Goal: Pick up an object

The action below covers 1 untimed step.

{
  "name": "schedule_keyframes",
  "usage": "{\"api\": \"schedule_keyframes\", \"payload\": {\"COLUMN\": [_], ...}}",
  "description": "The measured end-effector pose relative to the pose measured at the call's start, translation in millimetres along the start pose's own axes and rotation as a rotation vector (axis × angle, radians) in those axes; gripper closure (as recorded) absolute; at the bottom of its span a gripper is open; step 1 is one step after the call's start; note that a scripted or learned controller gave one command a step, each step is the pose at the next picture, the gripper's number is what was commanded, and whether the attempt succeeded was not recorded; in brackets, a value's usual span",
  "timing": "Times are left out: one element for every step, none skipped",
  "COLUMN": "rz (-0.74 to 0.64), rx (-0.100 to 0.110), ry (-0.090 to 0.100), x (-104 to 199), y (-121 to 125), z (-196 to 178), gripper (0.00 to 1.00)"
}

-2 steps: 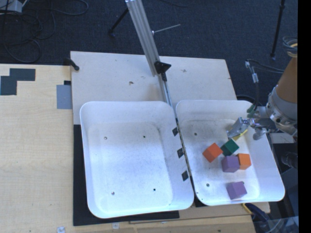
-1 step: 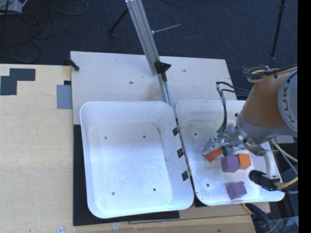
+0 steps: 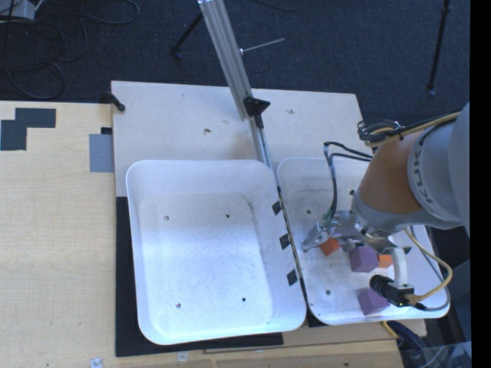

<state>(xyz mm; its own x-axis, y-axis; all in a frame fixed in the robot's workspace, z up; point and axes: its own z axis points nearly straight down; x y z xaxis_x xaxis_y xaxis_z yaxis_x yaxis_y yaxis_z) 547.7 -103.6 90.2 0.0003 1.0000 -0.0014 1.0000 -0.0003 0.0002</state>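
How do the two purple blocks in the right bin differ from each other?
The upper purple block lies right under the arm's wrist, beside the orange block; the lower purple block lies apart, nearer the right bin's front rim. The upper one looks darker, in the arm's shadow; the lower one is lit and paler. Both are small, purple and rest on the bin floor.

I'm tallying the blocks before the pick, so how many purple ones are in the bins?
2. One purple block lies in the right bin just below the end effector, beside an orange block. The other purple block sits near the bin's front edge. The arm may hide more.
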Motion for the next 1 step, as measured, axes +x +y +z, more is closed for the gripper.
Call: {"api": "schedule_keyframes", "payload": {"rz": [0.010], "rx": [0.002], "ry": [0.003], "x": [-1.3], "y": [-0.8], "z": [-11.7], "gripper": [1.00]}}
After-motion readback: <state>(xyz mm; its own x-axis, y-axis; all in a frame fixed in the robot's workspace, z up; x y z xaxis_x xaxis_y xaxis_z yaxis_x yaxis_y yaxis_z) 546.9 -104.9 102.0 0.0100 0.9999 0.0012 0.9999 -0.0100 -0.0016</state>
